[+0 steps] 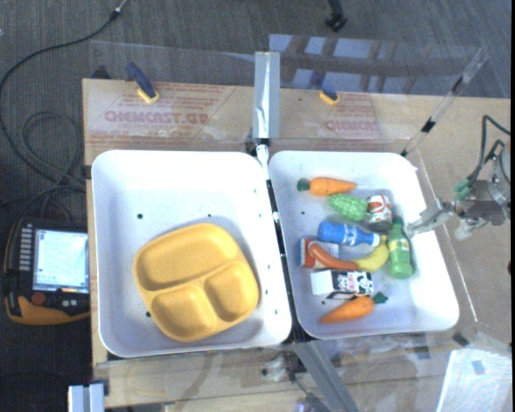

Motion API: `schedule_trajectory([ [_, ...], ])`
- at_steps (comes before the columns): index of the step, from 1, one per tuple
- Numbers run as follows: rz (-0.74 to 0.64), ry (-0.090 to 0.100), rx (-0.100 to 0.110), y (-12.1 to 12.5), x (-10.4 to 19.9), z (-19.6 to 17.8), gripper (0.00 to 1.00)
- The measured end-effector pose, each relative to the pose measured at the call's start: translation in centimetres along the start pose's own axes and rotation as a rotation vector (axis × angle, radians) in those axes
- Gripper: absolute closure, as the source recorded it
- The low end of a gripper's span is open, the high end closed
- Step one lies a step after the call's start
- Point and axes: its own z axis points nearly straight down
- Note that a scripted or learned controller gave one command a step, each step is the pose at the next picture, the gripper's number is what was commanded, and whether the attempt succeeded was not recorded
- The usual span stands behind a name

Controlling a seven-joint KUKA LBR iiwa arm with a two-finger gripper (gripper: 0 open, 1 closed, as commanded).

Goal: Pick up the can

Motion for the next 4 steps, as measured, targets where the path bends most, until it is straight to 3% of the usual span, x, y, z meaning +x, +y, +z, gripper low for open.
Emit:
schedule_trajectory([
  [1,0.098,-0.002,0.001,7.5,-1.4,8.1,0.00],
  [2,0.097,0.003,-0.006,11.4,0.2,17.3,0.00],
  [3,0.097,0.001,-0.003,11.3,0.2,16.5,1.00],
  [4,0.179,-0.003,-0.001,11.7,2.4,5.9,1.00],
])
